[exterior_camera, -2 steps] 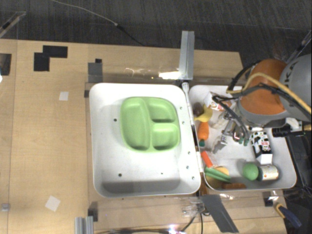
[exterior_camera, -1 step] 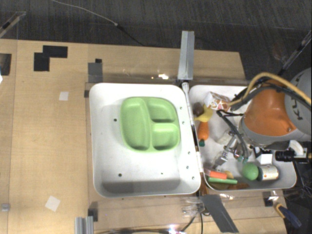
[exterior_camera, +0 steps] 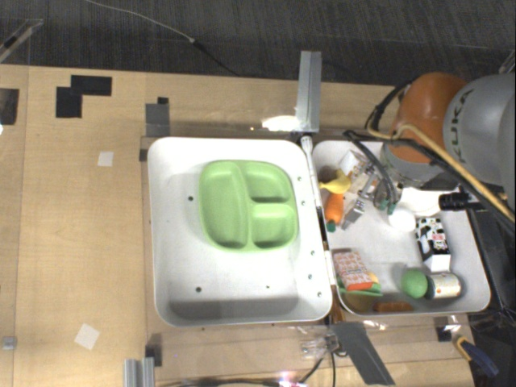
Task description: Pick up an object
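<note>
Pale wood bench (exterior_camera: 72, 240) carries two white bins, the left bin (exterior_camera: 173, 216) holding a green divided plate (exterior_camera: 246, 204). Toward the right bin's (exterior_camera: 472, 285) left wall an orange carrot-like piece (exterior_camera: 333, 206) lies beside something yellow (exterior_camera: 335, 185), with a green ball (exterior_camera: 414, 284) and snack packet (exterior_camera: 355, 269) nearer the front. Just right of the orange piece the gripper (exterior_camera: 364, 193) is low in the bin; its opening and any hold can't be made out.

two white bins (exterior_camera: 173, 240) (exterior_camera: 476, 285), one green divided plate (exterior_camera: 246, 204), one green ball (exterior_camera: 414, 284), one orange carrot-like piece (exterior_camera: 334, 207), one small printed box (exterior_camera: 354, 268).
</note>
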You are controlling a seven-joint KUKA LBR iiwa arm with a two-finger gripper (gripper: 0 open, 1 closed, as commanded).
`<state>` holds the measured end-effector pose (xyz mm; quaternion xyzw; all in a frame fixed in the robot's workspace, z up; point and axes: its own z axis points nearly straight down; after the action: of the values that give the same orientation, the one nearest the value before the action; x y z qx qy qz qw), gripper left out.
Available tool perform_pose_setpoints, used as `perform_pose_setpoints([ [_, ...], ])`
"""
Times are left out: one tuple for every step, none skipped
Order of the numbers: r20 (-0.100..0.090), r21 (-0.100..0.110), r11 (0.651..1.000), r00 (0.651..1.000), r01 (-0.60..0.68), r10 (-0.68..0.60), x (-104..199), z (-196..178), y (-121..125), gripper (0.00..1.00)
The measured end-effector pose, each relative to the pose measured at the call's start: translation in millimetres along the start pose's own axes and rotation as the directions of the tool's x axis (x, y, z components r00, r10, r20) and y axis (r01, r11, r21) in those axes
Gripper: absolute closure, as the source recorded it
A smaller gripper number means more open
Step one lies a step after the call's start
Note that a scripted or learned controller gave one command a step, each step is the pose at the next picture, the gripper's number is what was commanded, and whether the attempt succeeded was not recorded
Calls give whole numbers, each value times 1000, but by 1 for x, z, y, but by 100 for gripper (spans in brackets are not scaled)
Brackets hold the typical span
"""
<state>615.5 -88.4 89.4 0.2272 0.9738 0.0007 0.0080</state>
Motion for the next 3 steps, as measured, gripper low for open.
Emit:
perform_pose_setpoints([
  [2, -1, 965, 965, -263, 263, 52, -3, -70, 0],
  [-9, 8, 900, 899, -437, 437, 111, -20, -62, 0],
  [5, -1, 887, 887, -462, 462, 38, -2, -94, 0],
])
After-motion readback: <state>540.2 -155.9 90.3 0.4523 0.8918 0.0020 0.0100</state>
